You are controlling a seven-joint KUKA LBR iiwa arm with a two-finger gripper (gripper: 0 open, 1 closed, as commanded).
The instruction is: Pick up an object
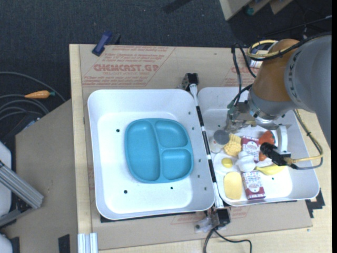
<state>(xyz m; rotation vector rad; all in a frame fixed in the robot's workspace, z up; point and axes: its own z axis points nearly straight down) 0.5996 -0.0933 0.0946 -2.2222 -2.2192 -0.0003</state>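
A heap of small toy food pieces [246,159] lies in the right-hand white bin [303,186], crowded toward its left half. Among them are a pale yellow oval piece [233,185], a red-and-white carton [254,185], a yellow banana-like piece [273,168], a small grey round piece [221,138] and an orange-red piece [267,137]. They look like light, stiff plastic with smooth, probably slippery surfaces, unlikely to break. The carton's flat sides seem the surest place to take hold; the rounded pieces may squirt out unless pinched across the middle. The gripper [238,121] hangs low over the heap's upper edge, beside the grey piece. Whether it is open or closed, or holding anything, cannot be told. The grey arm [308,73] reaches in from the right. The left-hand bin [105,107] holds a blue divided plate [158,149].
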